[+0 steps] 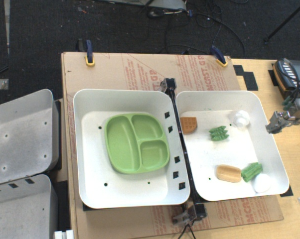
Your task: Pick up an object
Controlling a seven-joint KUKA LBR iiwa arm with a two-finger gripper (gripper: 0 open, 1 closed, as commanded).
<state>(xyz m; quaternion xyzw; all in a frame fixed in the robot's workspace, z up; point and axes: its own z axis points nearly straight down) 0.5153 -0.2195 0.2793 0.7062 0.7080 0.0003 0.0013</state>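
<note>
Gripper (279, 122) sits just outside the right white bin (271, 148), finger state can't tell. Inside: brown toast-like block (189, 124), small green leafy piece (219, 133), white ball (240, 118), tan oval bun (228, 173) touching green chunk (251, 171), white egg shape (262, 182). Left white bin (85, 148) holds green three-compartment plastic plate (137, 143).

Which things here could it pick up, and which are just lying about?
Candidates, right bin:
brown piece
small green piece
white ball
tan piece
green piece
white piece

Lying about:
green divided plate in left bin
clamps
cables

Green divided plate (137, 143) lies in the left bin (85, 133).
</note>
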